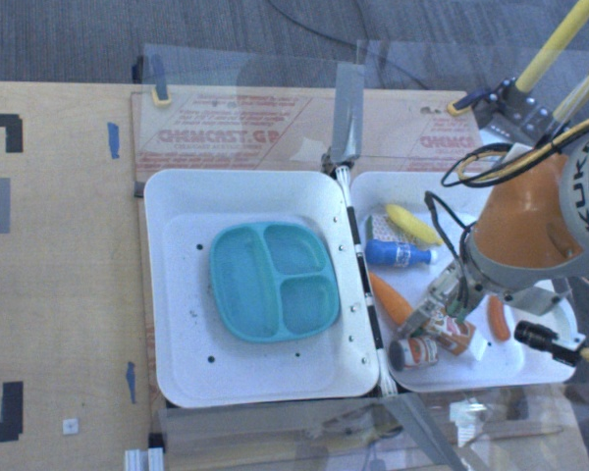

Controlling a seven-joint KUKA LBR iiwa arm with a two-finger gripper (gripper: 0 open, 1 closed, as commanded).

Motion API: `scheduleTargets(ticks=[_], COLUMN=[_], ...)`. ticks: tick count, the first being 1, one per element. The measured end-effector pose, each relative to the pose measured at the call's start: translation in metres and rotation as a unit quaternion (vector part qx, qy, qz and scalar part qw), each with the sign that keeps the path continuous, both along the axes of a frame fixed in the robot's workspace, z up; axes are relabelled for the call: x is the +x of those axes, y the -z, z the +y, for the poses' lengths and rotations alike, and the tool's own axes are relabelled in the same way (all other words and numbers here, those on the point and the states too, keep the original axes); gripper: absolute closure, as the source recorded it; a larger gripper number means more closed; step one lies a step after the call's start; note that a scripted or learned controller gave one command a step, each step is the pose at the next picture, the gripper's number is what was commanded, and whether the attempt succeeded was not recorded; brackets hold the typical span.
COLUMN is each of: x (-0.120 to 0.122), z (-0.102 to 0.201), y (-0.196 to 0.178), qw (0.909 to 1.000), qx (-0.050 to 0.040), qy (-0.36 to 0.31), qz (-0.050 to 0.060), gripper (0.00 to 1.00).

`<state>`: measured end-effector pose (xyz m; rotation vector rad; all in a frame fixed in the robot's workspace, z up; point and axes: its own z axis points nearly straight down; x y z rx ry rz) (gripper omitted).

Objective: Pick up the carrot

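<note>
The carrot (pixel 390 298) is a short orange piece lying slantwise in the right bin (pixel 545 366), close to its left wall and just below a blue bottle. My gripper (pixel 434 307) hangs low over the bin just right of the carrot's lower end, tilted down and to the left. The orange wrist band sits above and to the right of it. Nothing shows as held, and the carrot rests on the bin floor.
A blue bottle (pixel 398 254) and a yellow banana-like piece (pixel 410 223) lie above the carrot. A small can (pixel 419 349) lies right under the gripper. A red sausage (pixel 498 319) sits to the right. The left bin (pixel 177 224) holds a teal divided plate (pixel 275 281).
</note>
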<state>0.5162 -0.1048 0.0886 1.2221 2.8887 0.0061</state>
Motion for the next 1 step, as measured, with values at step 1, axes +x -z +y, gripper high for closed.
scheduleTargets(ticks=[1], x=[0.0018], z=[-0.0019], y=[-0.0096], qw=[1.0], qx=[0.0], qy=[0.002], qz=[-0.003], gripper=[1.0])
